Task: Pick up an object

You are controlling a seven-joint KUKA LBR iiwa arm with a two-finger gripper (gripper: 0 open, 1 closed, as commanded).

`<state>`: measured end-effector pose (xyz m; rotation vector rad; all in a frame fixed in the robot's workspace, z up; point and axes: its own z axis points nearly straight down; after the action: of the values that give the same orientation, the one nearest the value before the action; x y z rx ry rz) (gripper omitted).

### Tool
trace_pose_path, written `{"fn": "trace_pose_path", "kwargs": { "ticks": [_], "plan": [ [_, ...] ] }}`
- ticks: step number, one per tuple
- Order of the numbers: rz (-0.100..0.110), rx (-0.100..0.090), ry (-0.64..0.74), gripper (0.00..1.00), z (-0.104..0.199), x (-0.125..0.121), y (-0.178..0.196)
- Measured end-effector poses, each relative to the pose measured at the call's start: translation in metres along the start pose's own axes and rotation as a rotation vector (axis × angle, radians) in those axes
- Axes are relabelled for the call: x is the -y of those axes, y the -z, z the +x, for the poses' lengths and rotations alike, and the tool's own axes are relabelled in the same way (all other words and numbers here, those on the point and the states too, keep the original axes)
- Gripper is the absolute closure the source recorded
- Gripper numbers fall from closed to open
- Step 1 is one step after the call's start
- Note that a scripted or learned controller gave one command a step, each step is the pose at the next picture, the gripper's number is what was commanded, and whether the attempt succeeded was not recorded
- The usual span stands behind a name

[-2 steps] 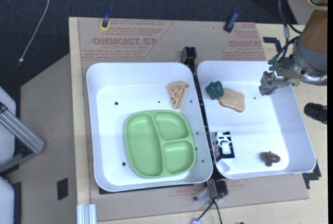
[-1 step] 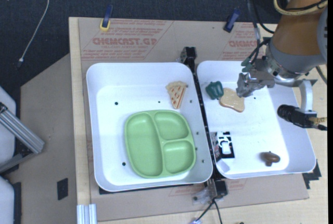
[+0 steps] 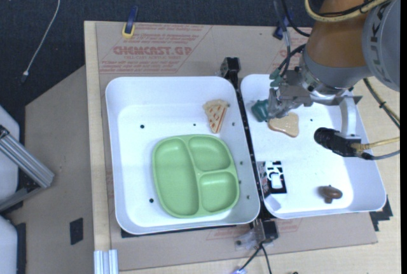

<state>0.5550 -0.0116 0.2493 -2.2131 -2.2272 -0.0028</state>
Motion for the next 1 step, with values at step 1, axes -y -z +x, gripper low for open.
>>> {"fn": "trace_pose_path", "kwargs": {
  "ticks": [1],
  "plan": [
    [0.000,0.001,0.000,1.00,0.0530,-0.0025,-0.0021]
  ]
}}
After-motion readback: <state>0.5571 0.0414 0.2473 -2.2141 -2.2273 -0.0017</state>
